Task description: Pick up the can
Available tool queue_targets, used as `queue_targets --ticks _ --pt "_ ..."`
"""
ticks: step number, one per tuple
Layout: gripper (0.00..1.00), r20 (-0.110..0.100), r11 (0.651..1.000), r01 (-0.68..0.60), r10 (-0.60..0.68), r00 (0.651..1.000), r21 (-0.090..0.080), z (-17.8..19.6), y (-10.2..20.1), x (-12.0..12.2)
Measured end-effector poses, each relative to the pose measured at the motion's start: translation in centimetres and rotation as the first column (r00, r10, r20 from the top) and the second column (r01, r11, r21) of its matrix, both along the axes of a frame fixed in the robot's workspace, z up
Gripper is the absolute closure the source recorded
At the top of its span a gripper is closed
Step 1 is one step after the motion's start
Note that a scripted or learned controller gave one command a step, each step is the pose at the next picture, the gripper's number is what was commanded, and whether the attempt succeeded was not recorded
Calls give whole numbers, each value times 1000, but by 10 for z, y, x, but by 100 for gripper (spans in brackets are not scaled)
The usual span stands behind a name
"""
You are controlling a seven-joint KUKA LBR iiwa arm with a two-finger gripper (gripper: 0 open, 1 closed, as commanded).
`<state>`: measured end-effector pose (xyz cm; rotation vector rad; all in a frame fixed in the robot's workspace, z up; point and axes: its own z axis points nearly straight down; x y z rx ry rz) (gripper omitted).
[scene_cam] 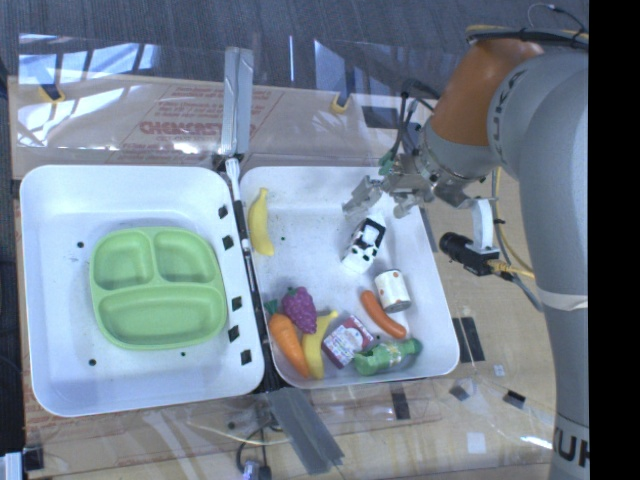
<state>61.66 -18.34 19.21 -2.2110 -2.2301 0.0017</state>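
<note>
Can is what we spot lying on its side near the right bin's right wall, beside an orange carrot. Our hand hovers over that bin's far right corner, its fingers spread, pinching nothing.

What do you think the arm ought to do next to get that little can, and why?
Probably shift toward the near side of the right bin and lower over the can. The gripper hangs near the bin's far edge, above a black-and-white toy, with nothing between its fingers. The can lies on its side beside an orange carrot.
</note>
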Motion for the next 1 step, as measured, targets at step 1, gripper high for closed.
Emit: queue_targets --ticks 1 --pt "0 0 1000 0 0 1000 0 0 0 0"
